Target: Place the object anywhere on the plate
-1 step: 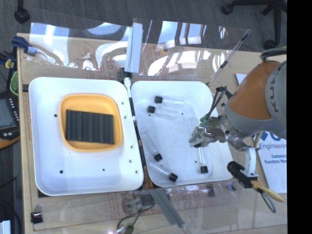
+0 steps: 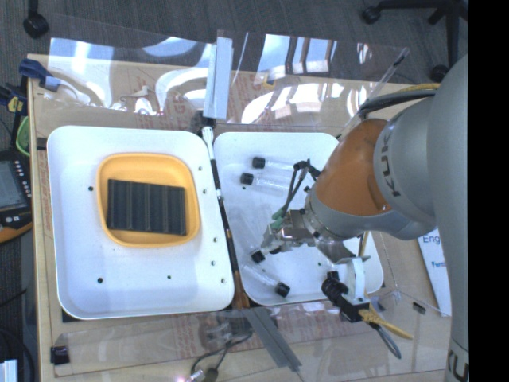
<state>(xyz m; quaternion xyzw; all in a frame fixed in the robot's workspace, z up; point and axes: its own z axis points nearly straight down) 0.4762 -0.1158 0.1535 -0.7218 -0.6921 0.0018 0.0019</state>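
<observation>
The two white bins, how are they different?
The left bin holds one yellow plate with a dark ribbed centre; the right bin holds several small clear tubes with black caps. The arm reaches over the right bin, with its end effector low inside, while nothing hangs over the left bin. Both are shallow, white, with rounded corners.

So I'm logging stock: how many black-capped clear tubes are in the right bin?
3 visible: two near the far-left corner, one at the near edge. The arm may hide others.

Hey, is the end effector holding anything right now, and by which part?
Cannot be told: the end effector sits low over the right bin among clear tubes, its tip too small to read.
</observation>
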